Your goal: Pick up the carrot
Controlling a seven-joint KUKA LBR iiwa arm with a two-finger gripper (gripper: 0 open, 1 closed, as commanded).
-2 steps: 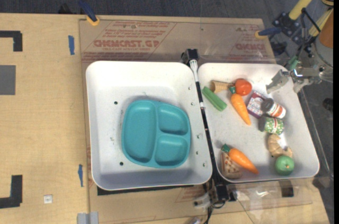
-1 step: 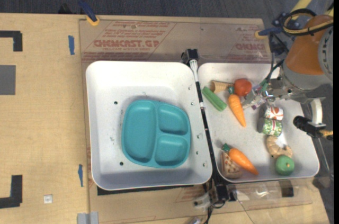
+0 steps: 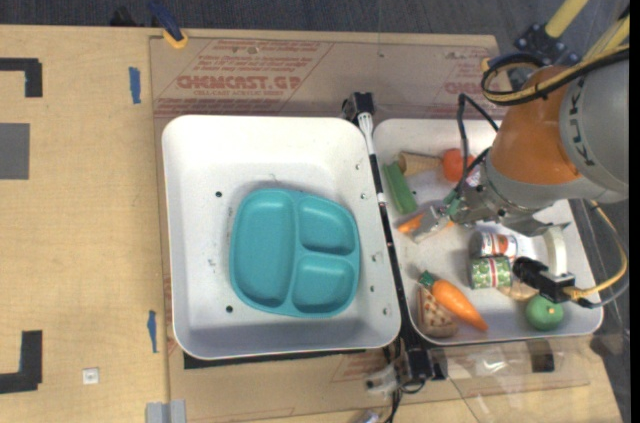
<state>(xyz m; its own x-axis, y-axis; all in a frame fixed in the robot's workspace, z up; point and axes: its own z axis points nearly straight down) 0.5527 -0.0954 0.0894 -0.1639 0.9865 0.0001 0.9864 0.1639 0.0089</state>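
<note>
Looking down, you see the carrot (image 3: 457, 301) lying at about 6 o'clock in the right bin (image 3: 575, 326), beside a can (image 3: 492, 263) and a green apple (image 3: 544, 312). The gripper (image 3: 437, 222) hangs at about 9 o'clock in this bin, apart from the carrot; whether it is open you cannot tell. The left bin (image 3: 190, 211) holds a teal tray (image 3: 295, 251).

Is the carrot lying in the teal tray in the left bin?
No, the carrot lies in the right bin, apart from the teal tray.
</note>
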